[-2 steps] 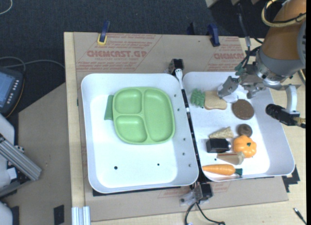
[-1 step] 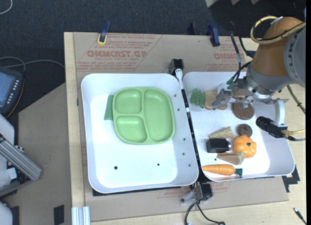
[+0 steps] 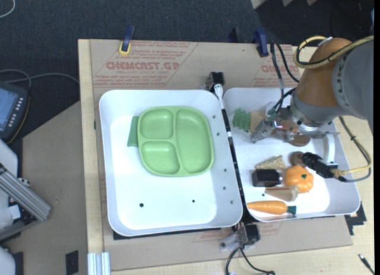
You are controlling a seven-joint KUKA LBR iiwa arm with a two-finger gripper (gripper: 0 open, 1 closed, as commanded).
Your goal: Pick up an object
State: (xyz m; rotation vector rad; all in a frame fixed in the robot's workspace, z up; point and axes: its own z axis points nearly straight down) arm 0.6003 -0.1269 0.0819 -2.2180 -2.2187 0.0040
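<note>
A grey KUKA arm (image 3: 332, 84) with an orange band reaches in from the right and sets its pincer (image 3: 263, 130) low over the far-left part of the right bin (image 3: 350, 193); from this angle it cannot be told whether the pincer is wide or narrow, and nothing can be seen held in it. Just beyond its tip, near the bin's far-left corner, a small green leafy toy (image 3: 241, 118) and a tan piece (image 3: 258, 118) lie close together. The other candidates for picking crowd the near half of the same bin: a pale wedge (image 3: 272, 163) just above a black block (image 3: 265, 177), an orange toy pumpkin (image 3: 298, 179) to their right, a beige piece (image 3: 284, 194) just below, and a toy carrot (image 3: 268, 207) lying along the near rim. A strip of bare white floor runs down this bin's left wall, between the pincer and the block. The left bin (image 3: 119, 167) holds a green divided plate (image 3: 176, 140), set toward its far side and well clear of the near rim, with open floor in front. The two bins meet edge to edge on the brown printed surface (image 3: 148, 60)
</note>
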